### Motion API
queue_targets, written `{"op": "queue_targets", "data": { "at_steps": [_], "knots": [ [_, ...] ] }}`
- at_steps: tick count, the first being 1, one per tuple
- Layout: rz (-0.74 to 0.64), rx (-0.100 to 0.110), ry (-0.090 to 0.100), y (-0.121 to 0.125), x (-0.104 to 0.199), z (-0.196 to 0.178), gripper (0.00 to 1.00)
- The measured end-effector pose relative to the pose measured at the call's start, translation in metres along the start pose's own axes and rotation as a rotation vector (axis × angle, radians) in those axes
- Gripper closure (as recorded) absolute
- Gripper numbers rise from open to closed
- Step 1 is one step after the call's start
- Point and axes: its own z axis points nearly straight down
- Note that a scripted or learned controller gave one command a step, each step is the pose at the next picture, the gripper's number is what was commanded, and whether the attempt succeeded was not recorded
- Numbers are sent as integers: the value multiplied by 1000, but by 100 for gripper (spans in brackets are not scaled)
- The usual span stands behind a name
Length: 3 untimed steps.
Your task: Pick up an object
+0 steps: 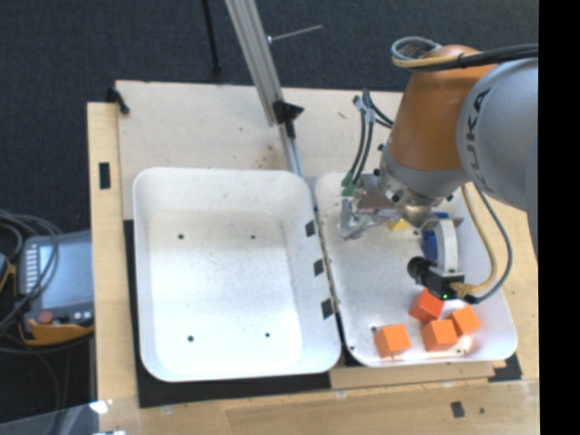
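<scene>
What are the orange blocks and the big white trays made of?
The small orange cube blocks look like foam or painted wood: matte, with no shine, so it is hard to say which. The shallow white trays look like moulded plastic: smooth, with rounded corners and a thin rim.

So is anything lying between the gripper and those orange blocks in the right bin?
Nothing visible does. The gripper hangs over the right bin's upper left part, and bare white floor separates it from the orange blocks clustered near the bin's lower right corner.
</scene>
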Motion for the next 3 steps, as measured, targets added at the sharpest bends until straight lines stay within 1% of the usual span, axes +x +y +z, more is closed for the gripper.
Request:
{"op": "queue_targets", "data": {
  "at_steps": [1,2,3],
  "knots": [
    [-3,-1,2,-4,56,2,100],
    [-3,-3,2,9,103,-2,100],
    [2,-1,0,9,99,-2,0]
  ]
}}
